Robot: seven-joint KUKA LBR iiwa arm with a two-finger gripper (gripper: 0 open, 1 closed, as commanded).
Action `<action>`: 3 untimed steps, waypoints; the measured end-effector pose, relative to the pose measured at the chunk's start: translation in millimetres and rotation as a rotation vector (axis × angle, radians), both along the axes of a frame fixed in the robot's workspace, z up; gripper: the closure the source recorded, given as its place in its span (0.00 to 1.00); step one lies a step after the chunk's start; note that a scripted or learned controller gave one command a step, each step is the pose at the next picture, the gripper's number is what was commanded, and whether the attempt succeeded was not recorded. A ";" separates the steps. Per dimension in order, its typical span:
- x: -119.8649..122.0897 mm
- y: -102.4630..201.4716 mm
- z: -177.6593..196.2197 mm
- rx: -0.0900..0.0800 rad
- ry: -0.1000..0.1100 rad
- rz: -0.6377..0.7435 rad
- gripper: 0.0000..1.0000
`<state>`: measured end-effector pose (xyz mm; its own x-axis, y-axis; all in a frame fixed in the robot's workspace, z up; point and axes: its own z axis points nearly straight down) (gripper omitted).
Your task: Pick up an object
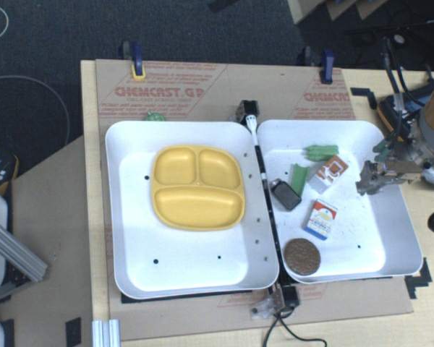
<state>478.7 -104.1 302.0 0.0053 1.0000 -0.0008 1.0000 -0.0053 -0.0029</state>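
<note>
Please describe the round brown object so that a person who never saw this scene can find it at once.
Look at the right white bin, the one without the yellow divided plate. Go to its near left corner, just below a small blue and white box. The round brown object lies there, a flat dark disc, the only circular thing among boxes and green pieces.

bins (130, 215): smooth glossy white plastic | divided tray (198, 188): matt yellow plastic | bench board (202, 85): brown cardboard

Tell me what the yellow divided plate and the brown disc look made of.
Yellow divided plate: likely moulded plastic, matte-satin, with soft rounded compartment ridges and even colour. Brown disc: unclear; its speckled, dull surface suggests cork or a rough composite.
</note>
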 end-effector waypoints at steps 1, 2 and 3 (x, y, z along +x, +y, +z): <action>0.7 -60.6 15.1 -0.003 -0.007 0.001 1.00; 0.2 -112.0 6.0 -0.004 -0.005 0.001 1.00; 1.3 -30.1 1.2 0.005 -0.001 0.014 1.00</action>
